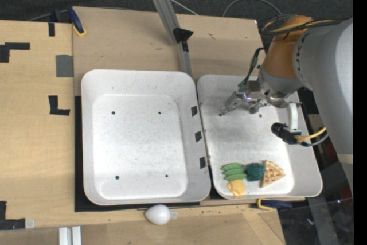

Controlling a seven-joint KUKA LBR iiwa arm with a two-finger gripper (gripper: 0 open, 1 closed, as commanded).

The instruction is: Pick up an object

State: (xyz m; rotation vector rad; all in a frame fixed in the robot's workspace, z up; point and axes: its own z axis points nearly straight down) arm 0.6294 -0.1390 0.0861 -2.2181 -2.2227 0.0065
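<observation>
Grey arm (321, 60) over right bin (229, 135) far edge; gripper (229, 107) low, jaw state unclear. Toys (252, 174) untouched at near edge, well apart. Pick not begun.

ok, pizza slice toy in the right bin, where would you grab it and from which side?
Probably straight from above. The pizza slice lies flat near the right bin's near edge, crust end towards the rim. The dark green toy touches its left side, so I'd pinch across the wider crust end, away from that neighbour. The gripper hangs over the bin's far half.
</observation>
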